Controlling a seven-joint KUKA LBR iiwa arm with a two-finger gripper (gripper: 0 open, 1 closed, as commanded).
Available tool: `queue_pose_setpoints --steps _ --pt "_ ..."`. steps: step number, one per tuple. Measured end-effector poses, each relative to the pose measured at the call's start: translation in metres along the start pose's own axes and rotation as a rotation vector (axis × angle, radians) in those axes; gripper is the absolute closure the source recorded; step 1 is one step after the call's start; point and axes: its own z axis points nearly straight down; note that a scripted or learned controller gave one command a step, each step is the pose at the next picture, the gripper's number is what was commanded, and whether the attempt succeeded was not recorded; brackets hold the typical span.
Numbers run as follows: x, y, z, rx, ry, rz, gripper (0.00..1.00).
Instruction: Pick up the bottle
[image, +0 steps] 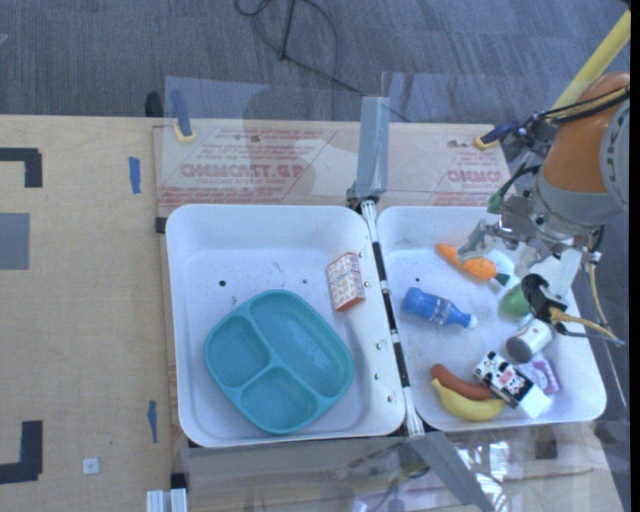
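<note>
Two white bins sit side by side. Nearest, in the right bin (592, 400), a banana (470, 404) lies touching a sausage (453, 379), with a black-and-white toy (505, 378) just beside them. Level with these, the left bin (190, 300) bears a teal plate (278, 360) (three compartments). Farther back, the bottle (437, 308) — blue, white-capped — lies on its side near the middle of the right bin, touching nothing. A small box (344, 281) sits near the left bin's right wall. Beyond the bottle lie a green thing (515, 300) and a carrot (470, 262). The gripper (492, 232) hangs over the carrot, apart from the bottle — clenched or released, I cannot tell.
</note>
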Motion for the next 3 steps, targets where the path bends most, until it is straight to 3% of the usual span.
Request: queue_pose_setpoints --steps 1,2,3 --pt "0.0248 -0.0219 0.0543 -0.024 0.005 0.159 0.0" --pt "0.0338 -0.0162 0.0581 -0.041 0.0 0.077 0.0" --pt "0.0334 -0.0149 0.0481 -0.043 0.002 0.077 1.0"
